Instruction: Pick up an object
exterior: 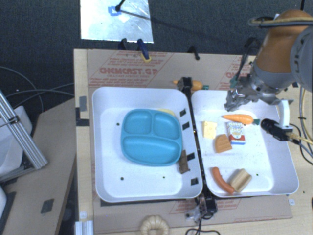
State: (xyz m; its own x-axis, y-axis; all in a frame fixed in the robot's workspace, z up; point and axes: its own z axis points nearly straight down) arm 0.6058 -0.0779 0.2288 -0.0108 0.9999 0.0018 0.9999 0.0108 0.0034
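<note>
My gripper (pixel 234 102) hovers over the back of the right bin (pixel 274 177), just above and left of an orange carrot (pixel 238 118). Nothing shows between its fingers. Below the carrot lies a small red, white and blue carton (pixel 236 132). A yellow cheese slice (pixel 210 129) and a brown bread piece (pixel 223 143) lie left of the carton. Near the bin's front lie a red sausage (pixel 221 179) and a tan cylinder (pixel 240 179).
The left bin (pixel 105 136) holds a blue divided plate (pixel 151 136), with a small brown item (pixel 183 163) at its right edge. A yellow object (pixel 195 85) sits behind the bins. A doughnut-shaped toy (pixel 156 225) lies in front of the bench.
</note>
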